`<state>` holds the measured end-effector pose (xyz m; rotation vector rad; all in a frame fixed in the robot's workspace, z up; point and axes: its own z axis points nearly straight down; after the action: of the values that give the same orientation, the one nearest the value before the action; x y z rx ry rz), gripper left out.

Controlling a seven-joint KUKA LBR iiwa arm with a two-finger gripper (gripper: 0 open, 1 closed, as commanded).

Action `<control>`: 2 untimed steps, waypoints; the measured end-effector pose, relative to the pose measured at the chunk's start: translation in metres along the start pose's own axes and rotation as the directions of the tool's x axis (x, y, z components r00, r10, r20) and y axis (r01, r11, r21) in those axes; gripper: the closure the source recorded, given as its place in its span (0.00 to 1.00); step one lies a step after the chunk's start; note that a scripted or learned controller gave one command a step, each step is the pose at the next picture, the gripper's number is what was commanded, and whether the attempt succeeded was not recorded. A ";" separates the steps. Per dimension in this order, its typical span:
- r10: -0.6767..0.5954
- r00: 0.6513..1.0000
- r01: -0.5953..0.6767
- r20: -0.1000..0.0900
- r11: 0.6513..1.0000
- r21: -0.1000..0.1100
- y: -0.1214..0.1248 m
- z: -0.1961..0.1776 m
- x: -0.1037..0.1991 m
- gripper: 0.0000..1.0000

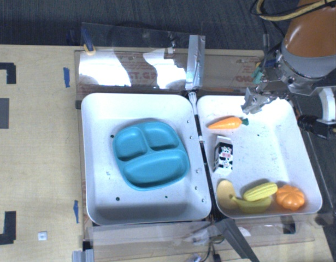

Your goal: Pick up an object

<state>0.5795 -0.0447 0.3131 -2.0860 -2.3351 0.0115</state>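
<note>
Overhead, gripper [254, 103] angled down-left above the right bin's [304, 162] far edge, grip state seemingly indiscernible.

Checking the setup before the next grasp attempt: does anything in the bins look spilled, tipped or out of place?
Nothing stands out. The blue divided plate lies flat in the left bin. In the right bin the carrot, small carton, banana, corn and orange fruit all lie loose inside it.
</note>
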 end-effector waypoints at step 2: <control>-0.091 0.996 0.091 -0.001 0.996 0.004 0.075 0.078 -0.096 1.00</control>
<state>0.6642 -0.1317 0.2343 -1.9746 -2.4254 0.0138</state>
